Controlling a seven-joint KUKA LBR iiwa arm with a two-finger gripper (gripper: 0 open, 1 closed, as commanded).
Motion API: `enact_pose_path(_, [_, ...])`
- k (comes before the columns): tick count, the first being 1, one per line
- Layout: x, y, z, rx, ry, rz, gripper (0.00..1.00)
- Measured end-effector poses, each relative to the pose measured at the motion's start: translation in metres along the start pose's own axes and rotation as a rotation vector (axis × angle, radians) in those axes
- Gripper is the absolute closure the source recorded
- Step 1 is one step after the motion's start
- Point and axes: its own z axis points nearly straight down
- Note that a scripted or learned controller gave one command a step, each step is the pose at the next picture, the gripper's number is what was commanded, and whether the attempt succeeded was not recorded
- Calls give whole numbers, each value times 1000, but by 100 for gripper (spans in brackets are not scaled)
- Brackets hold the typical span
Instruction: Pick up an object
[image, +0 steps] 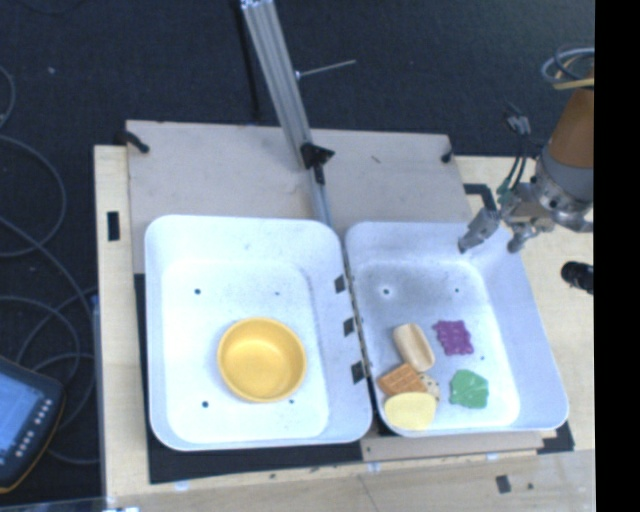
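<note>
Hovering with my gripper spread and empty over the right bin's far rim, I judge I'm only approaching, and next must travel toward the near corner and descend on the tan block there.

The arm is getting chopped off by the right edge, and the yellow piece is covering part of the waffle-looking thing.

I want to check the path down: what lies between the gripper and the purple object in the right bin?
In the camera view, bare white bin floor lies between the open gripper and the purple object; nothing stands in that stretch.
</note>
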Motion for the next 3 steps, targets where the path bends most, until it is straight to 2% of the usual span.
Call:
enact_pose_path(2, [7, 1, 90, -2, -1, -1, 0])
enact_pose_path(3, [5, 3, 75, -10, -5, -4, 100])
